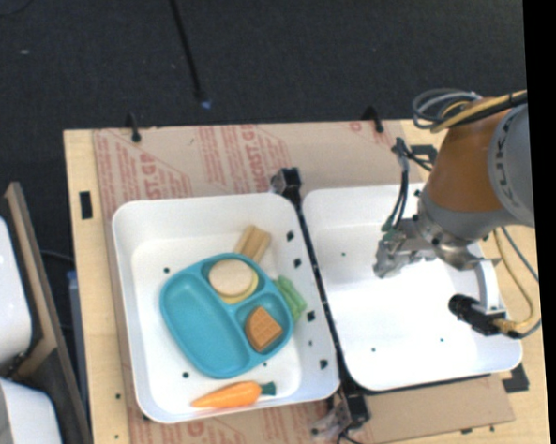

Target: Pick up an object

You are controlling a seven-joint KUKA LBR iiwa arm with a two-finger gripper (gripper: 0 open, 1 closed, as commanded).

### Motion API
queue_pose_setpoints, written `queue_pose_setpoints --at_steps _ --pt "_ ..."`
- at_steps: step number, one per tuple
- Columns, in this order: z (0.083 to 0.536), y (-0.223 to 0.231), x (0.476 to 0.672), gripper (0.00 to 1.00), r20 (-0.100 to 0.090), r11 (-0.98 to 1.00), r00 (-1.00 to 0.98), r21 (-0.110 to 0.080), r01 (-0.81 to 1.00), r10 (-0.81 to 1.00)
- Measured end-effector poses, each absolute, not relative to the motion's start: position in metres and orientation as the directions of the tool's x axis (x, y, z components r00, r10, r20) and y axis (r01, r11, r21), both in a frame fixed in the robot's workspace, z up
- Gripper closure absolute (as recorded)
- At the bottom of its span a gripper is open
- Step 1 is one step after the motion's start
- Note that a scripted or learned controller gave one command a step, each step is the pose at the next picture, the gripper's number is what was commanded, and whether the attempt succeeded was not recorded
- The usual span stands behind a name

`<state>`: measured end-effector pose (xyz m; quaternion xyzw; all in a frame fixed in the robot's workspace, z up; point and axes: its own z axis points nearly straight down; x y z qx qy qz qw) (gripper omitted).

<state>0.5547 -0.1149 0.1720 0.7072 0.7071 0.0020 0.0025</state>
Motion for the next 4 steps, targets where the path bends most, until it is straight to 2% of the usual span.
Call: queue_pose_setpoints --at_steps 1,2,4 --pt "0.225 -0.115 0.556 1.00 -0.001 0.000 0.000 0.006 1.000 1.000" --pt "0.231 -0.064 0.583 1.00 0.001 0.004 -0.004 0.002 1.000 1.000" --pt "0.221 0.033 0.610 1.00 0.001 0.003 -0.003 0.000 1.000 1.000"
